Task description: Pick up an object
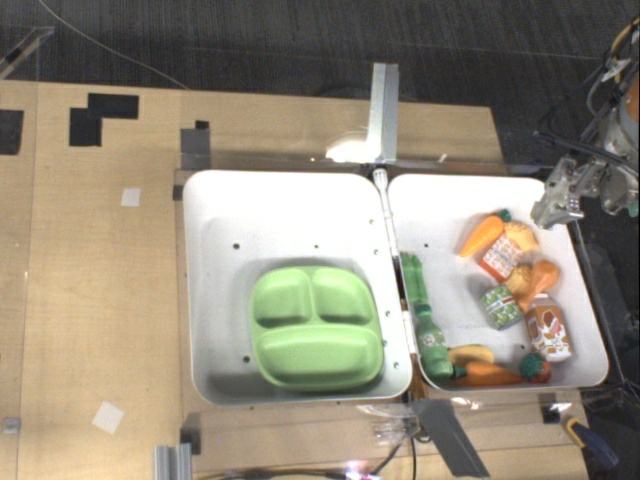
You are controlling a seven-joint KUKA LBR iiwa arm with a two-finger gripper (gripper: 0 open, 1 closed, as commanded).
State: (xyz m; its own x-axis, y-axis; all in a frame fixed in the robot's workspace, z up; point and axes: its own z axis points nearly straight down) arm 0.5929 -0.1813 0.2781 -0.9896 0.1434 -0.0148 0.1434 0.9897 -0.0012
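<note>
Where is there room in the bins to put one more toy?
The left bin has bare floor all around the green tray, most above it. In the right bin, the middle is bare, between the green bottle and the toys. Its right side and front edge are crowded.

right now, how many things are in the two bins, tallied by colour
Green: 3, the divided tray in the left bin, the bottle and the small can in the right bin
Orange: 3, the carrot, the carrot at the front, the piece by the cartons
Orange-red cartons: 2, and
Yellow: 1, the banana
Total: 9, though the heap is crowded, so one may be hidden.
</note>
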